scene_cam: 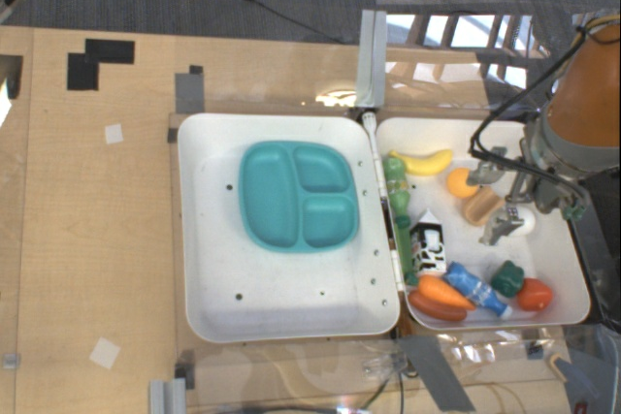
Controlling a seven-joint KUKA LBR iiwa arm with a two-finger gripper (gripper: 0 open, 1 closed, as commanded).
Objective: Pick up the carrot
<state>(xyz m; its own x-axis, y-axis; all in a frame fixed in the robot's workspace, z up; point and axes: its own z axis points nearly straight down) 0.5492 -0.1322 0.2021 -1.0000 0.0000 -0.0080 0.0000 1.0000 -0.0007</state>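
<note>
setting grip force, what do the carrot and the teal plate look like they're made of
Carrot: probably moulded toy plastic, smooth with a slight sheen and flat, even orange colour. Teal plate: looks like rigid matte plastic, one uniform colour, with rounded moulded compartments. Neither material is certain from this view.

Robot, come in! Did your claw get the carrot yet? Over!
Claw over the right bin, beside the bread roll; not on the carrot. Carrot untouched at the bin's near-left corner. Blue bottle lies against it.
</note>
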